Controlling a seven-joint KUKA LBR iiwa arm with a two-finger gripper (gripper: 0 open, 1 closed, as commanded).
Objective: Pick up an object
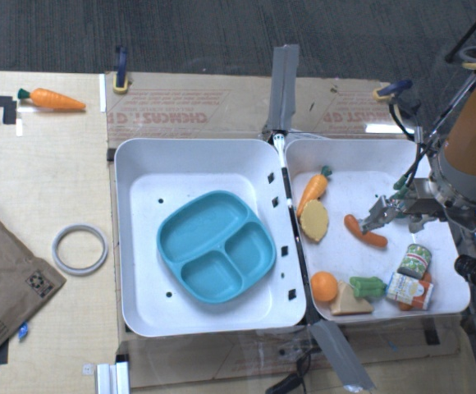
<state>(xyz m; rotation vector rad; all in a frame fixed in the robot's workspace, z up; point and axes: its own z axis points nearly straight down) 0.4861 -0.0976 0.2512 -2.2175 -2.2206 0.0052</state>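
presently we find the tool (383,214) low in the right bin (459,302), right of centre in the frame, just above a red sausage (364,231). we cannot tell its state. we judge the approach step in hand; next calls for a descent and closing. the sausage is small, slender, lying slantwise.

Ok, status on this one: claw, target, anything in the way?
Claw low in right bin, over the red sausage. Nothing seen gripped. Potato and carrot close by, left of it.
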